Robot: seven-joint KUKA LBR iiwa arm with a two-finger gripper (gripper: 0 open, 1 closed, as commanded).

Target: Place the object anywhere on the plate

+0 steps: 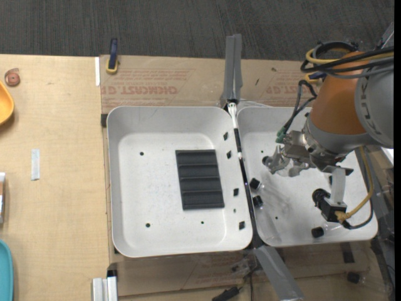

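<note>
**Arm low over the right bin, black plate alone in the left**

The shallow white left bin [125, 180] leaves open floor all round the black ribbed rectangular plate [200, 179] at its centre. At three o'clock, the grey, orange-banded arm's gripper [282, 163] hangs inside the white right bin [294, 227], near the shared rim; whether its claw is spread, I cannot tell.

claw [276, 163]: blurred, grip unclear | right bin [269, 227]: partly hidden by arm
</note>
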